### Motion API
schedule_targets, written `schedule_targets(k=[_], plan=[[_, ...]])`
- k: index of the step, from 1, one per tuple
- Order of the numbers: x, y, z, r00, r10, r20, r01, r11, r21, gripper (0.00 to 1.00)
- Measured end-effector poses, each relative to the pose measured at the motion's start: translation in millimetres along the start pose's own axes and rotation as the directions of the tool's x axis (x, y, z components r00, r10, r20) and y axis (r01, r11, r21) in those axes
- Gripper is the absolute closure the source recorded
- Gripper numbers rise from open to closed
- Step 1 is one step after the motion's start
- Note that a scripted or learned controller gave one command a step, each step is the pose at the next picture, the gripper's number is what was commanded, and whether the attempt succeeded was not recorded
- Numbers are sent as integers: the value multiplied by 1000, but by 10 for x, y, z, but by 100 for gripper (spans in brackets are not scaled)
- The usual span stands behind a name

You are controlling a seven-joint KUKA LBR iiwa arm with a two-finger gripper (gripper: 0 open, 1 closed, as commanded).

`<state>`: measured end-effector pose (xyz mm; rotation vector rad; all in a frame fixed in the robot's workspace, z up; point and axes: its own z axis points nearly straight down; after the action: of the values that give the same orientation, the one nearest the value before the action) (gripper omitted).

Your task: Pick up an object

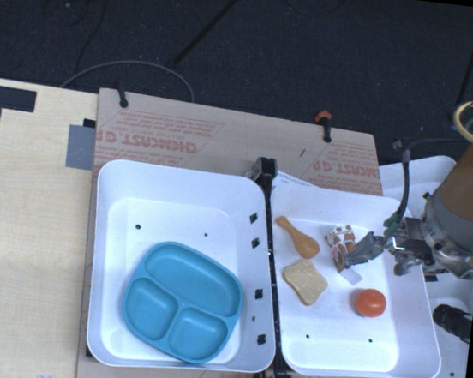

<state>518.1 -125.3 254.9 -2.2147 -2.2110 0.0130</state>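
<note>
Two white bins sit side by side on a cardboard sheet. The left bin (121, 212) holds a blue divided plate (183, 300) with three compartments, lying toward the near side of the bin. The right bin (345, 349) holds four small things: a wooden spoon (298, 236) near the divider, a slice of bread (305, 281) just below it, a red tomato (370, 303) to the right of the bread, and a small red-and-white packet (341, 240) above them, too small and blurred to identify. The arm (464, 201) enters from the right, and most of it is cut off by the frame edge; its orange band is partly visible at the top. The gripper (361, 250) reaches over the right bin's far right part, its dark tip just beside the packet and possibly touching it. The tip reads as one dark angled shape with a pale patch under it, so I cannot tell the gripper's state or whether anything is caught there. The tomato lies near but apart from the gripper, and the bread and spoon sit clear of it. A black clamp strip (264, 257) runs between the bins.
</note>
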Motion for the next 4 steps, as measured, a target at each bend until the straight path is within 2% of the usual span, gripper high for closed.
schedule_targets(k=[1, 2, 4], plan=[[-1, 19, -54, 1000, -2, 1, 2, 1000, -10, 0], [-41, -74, 485, 1000, -1, 1, 1, 1000, -6, 0], [15, -53, 1657, 1000, -2, 0, 2, 1000, -5, 0]])
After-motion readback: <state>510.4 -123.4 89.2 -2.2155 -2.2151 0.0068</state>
